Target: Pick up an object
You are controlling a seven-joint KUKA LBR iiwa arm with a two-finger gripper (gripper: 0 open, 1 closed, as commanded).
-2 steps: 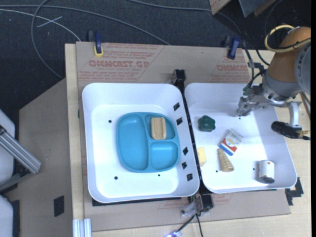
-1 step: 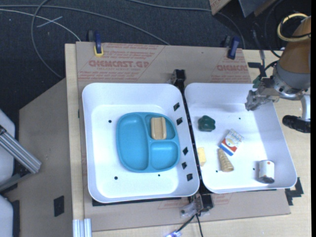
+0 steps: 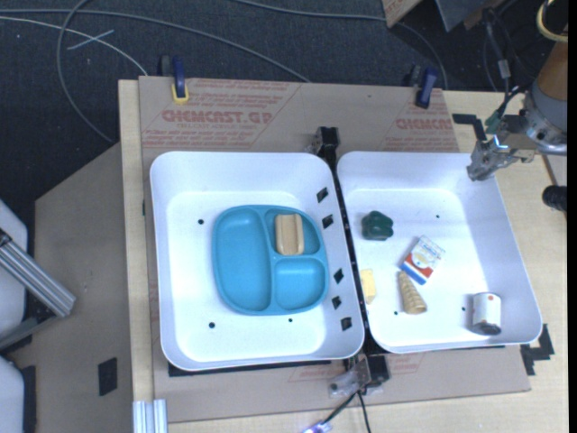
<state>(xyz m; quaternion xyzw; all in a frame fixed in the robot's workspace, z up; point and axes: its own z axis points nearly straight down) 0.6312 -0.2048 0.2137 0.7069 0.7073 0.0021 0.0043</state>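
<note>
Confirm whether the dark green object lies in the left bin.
No: the dark green object lies in the right bin, near its left wall.

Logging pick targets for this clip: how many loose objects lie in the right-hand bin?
5: a dark green lump near its upper left, a red-white-blue packet mid-bin, a tan cone below it, a yellow block at the left wall, a white roll lower right.

The arm (image 3: 550, 106) enters at the upper right, its gripper (image 3: 484, 163) low at its left end, pointing down.
</note>
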